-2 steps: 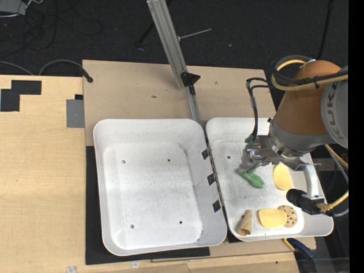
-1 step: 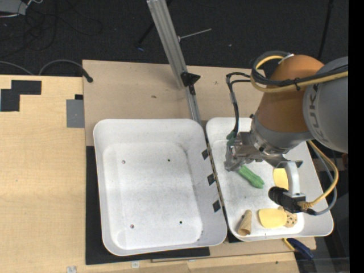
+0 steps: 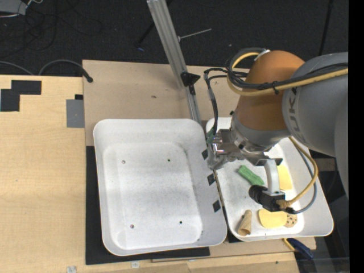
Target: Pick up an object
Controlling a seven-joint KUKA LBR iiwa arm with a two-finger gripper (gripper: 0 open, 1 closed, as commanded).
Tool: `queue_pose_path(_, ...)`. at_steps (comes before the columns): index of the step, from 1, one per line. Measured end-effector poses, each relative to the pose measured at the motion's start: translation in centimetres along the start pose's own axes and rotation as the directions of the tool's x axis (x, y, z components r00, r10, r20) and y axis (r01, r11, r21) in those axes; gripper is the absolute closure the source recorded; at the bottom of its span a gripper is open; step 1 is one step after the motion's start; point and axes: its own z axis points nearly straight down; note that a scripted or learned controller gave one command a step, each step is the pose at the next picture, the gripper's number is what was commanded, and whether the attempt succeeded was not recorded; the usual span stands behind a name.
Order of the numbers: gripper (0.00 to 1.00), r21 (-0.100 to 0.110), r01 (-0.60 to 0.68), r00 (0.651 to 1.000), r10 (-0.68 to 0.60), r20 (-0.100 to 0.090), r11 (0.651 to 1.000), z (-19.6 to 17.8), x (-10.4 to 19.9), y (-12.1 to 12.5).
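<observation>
Tabletop [image 3: 40, 169]: pale wood grain, flat and matte, with a black mat [image 3: 91, 209] showing under the bins.
Left bin [image 3: 114, 135]: smooth white plastic, shallow, with rounded corners and a raised rim. A few small dark dots sit on its floor.
Right bin [image 3: 318, 223]: the same white plastic and the same rounded rim, just beside the left bin. Every loose item is in here.
Green piece [image 3: 251, 174]: a short, smooth bar lying at a slant near the middle of the right bin.
Yellow slice [image 3: 272, 219]: flat and rounded like a wedge of cheese, with small dark holes at one end. It lies toward the near edge of the right bin.
Second yellow piece [image 3: 285, 178]: smooth and upright-looking, partly hidden behind the robot's gear, so its full shape is unclear.
Tan cone [image 3: 245, 223]: matte and tapered with a rough-looking surface, just left of the yellow slice.
Metal rail [image 3: 169, 41]: a long ribbed aluminium bar slanting up from behind the bins.
Arm [image 3: 273, 101]: a glossy orange band over rounded grey casing, reaching in across the right bin.
End effector [image 3: 219, 151]: shiny metal, low over the left side of the right bin and close to the wall shared with the left bin. From this angle I cannot tell whether it is spread or pressed together, and nothing is visibly caught in it. The green piece lies near it, to the right.
</observation>
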Motion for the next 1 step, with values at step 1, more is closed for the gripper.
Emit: queue_pose_path(1,1.0,0.0,0.0,1.0,0.0,0.001,1.0,0.38,5.07,0.69)
